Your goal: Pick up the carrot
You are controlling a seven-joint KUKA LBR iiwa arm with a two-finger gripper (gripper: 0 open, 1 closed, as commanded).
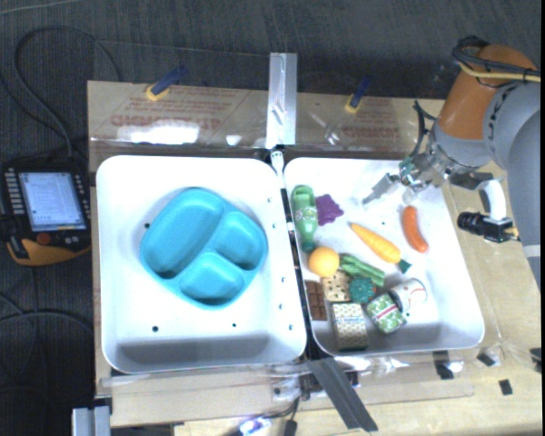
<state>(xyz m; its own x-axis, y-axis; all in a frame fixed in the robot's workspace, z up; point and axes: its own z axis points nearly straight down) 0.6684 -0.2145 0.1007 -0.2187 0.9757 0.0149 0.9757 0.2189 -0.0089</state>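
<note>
The carrot (375,240), orange with a green stub at its lower right end, lies slantwise on the floor of the right bin (454,280), near its middle. My gripper (391,191) hangs over the bin's back right part, up and to the right of the carrot and apart from it. It looks open, and nothing is between its fingers. A red-orange sausage-shaped toy (415,228) lies just right of the carrot, below the gripper.
Left of the carrot are a green bottle (302,210), purple grapes (328,209) and an orange (322,262). Near the front lie a green vegetable (361,269), small boxes (348,322) and a can (386,312). A blue sectioned plate (204,243) sits in the left bin (118,334).
</note>
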